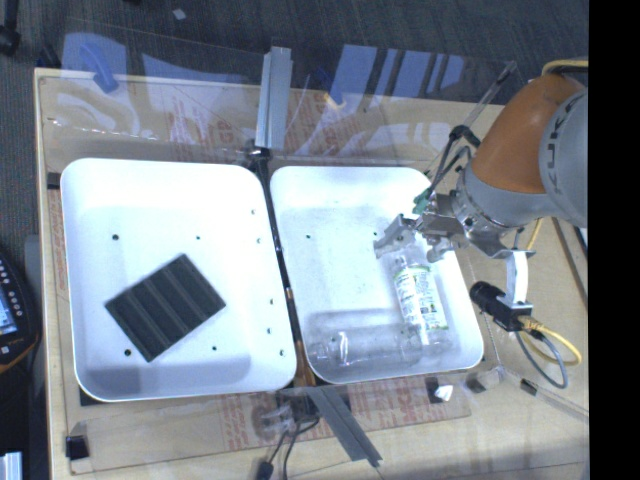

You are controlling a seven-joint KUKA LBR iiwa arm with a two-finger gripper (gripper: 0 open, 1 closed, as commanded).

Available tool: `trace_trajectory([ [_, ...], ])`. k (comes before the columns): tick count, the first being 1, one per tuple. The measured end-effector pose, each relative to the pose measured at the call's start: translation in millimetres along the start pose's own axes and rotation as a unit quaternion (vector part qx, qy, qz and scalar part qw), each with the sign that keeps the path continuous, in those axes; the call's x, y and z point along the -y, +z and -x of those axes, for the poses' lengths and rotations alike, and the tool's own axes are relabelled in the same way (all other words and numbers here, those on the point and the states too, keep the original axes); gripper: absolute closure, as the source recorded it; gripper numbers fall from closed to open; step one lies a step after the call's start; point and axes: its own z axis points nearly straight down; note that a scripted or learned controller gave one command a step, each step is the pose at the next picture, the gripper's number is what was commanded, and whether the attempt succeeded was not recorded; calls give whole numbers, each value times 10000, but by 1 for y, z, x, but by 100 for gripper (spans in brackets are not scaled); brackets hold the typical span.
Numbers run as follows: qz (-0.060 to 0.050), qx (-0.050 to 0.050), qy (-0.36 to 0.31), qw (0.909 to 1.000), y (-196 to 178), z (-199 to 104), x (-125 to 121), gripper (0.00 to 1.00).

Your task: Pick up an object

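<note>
My gripper (415,243) hangs over the right part of the right bin (330,218), reaching in from the right. Its fingers stand open, spread just above the upper end of a small bottle with a white and green label (419,303). That bottle lies lengthwise along the bin's right side, and nothing is held between the fingers. A clear plastic bottle (365,346) lies on its side along the bin's front wall, touching the labelled bottle's lower end. A dark ridged rectangular panel (165,306) lies flat in the left bin (150,208).
The grey arm with its orange band (520,138) fills the space right of the right bin. Cables and a black connector (500,306) hang beside that bin's right rim. A metal divider post (272,98) stands behind the gap between the bins.
</note>
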Motion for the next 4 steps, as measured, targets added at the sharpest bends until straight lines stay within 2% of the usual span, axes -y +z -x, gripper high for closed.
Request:
trace_trajectory([
  [1, 13, 15, -8, 10000, 15, -2, -15, 0],
  [3, 14, 15, -6, 10000, 15, -2, -15, 0],
  [4, 6, 6, 560, 9984, 75, 1, 14, 0],
])
